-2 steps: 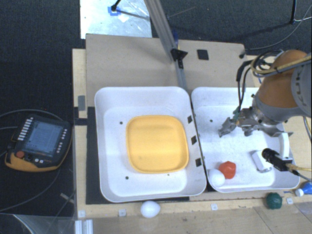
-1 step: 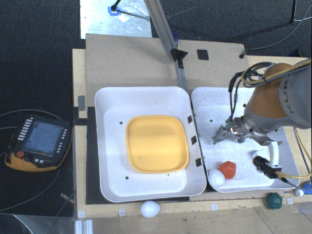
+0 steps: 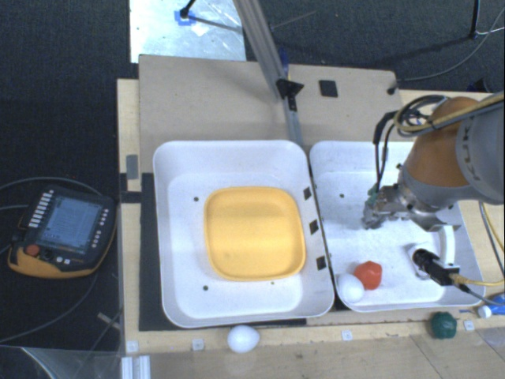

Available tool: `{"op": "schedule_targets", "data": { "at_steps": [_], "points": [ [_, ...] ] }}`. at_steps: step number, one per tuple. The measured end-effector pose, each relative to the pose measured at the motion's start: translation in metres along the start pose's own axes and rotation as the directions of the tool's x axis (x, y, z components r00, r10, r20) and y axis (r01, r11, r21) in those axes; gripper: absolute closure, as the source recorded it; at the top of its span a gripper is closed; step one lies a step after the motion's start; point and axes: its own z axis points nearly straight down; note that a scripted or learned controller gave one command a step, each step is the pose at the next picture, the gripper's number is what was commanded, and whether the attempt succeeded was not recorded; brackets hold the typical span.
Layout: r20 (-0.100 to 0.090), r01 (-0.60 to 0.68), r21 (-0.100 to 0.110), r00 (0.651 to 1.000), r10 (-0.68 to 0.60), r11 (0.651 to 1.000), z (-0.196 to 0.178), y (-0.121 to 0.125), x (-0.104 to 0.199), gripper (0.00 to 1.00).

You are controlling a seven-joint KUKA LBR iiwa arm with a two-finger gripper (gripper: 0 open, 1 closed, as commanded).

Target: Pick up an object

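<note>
Currently, arm: reaches in from the right over the right bin.
Gripper: low over the bin floor, nothing visibly held; finger state cannot be told.
Red object: near front wall, apart from gripper.
White ball: touching red object.
Left bin: holds yellow plate.

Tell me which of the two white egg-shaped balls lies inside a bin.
The white ball touching the red object in the right bin. The other white ball lies outside, on the bench.
</note>
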Motion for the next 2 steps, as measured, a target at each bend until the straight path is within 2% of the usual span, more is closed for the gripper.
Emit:
{"op": "schedule_targets", "data": {
  "at_steps": [1, 2],
  "points": [
    [0.001, 0.0, -0.003, 1.0, 0.0, 1.0, -0.045, -0.003, -0.006, 1.0],
    [0.0, 0.002, -0.004, 1.0, -0.002, 1.0, -0.102, 0.003, 0.002, 1.0]
  ]
}}
